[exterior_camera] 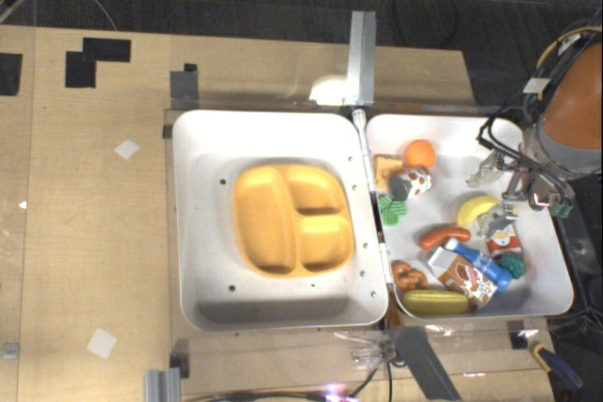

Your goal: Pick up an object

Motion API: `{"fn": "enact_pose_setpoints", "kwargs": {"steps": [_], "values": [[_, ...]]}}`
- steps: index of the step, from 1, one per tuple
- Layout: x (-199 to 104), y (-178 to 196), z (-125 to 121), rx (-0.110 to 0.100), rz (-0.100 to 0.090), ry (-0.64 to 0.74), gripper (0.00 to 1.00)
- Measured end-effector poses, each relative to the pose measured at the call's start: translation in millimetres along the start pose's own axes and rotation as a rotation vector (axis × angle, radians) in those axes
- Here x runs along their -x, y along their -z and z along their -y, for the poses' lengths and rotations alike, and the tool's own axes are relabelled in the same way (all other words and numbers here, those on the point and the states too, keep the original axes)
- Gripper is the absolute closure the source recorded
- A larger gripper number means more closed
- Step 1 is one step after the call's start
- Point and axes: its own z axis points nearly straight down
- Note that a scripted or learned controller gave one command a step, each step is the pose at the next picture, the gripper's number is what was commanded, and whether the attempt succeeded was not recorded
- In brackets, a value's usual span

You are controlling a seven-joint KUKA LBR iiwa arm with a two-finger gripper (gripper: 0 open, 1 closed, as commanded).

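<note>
The banana (477,209) lies in the right bin (562,301), just left of my end effector (512,186), with a red sausage (443,235) below it and an orange ball (420,152) farther left near the bin's top wall. Toys crowd the bin's lower half, leaving bare floor mostly along its top edge. I cannot tell how my end effector stands, nor whether it holds anything. The left bin (203,297) on the desk (85,231) carries a yellow divided tray (290,217) with open margin around it.
</note>
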Motion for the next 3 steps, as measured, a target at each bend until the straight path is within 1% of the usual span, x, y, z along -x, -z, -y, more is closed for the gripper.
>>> {"fn": "enact_pose_setpoints", "kwargs": {"steps": [1, 2, 3], "values": [[79.0, -24.0, 0.7, 0.000, 0.008, -0.196, 0.00], [17.1, -9.0, 8.3, -0.002, 0.008, 0.028, 0.00], [14.4, -44.1, 7.1, 0.000, 0.012, -0.347, 0.00]]}}
